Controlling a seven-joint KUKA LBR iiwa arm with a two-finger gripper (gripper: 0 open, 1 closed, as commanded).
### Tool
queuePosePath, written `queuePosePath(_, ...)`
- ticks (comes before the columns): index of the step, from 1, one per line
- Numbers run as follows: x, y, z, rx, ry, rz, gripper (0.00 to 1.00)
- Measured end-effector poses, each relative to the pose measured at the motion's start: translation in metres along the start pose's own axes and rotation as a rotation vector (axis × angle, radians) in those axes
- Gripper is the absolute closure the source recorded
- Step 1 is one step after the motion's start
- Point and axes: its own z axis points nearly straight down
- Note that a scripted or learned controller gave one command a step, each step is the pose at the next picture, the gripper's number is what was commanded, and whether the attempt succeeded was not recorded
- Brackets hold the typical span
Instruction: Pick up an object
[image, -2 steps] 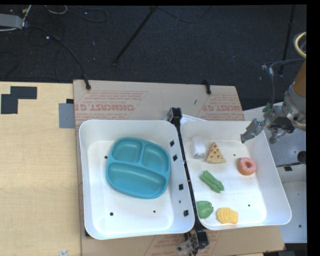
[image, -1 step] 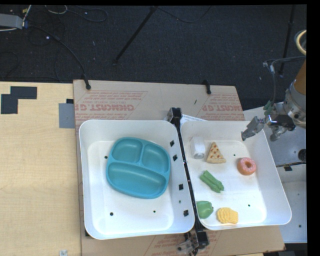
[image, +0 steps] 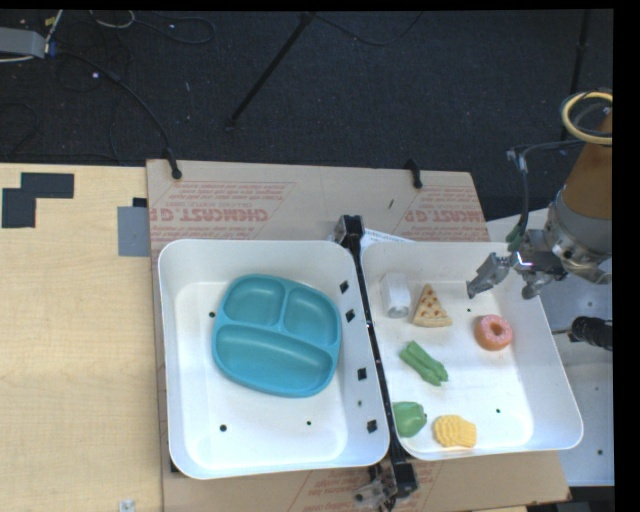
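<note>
A pink doughnut (image: 493, 332) lies near the right bin's (image: 545, 400) far right wall, with a pizza slice (image: 431, 307) and a white roll (image: 398, 295) to its left, a green pea pod (image: 425, 362) at the centre, and a green pepper (image: 408, 417) beside yellow corn (image: 455, 431) at the near edge. The jaws (image: 508, 272) hang spread and holding nothing above the bin's far right corner, just beyond the doughnut. A blue divided plate (image: 277, 335) sits in the left bin (image: 190, 400) on the surface.
</note>
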Motion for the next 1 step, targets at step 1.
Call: queuePosePath(1, 0.0047, 0.005, 0.062, -0.001, 0.0, 0.0, 0.0)
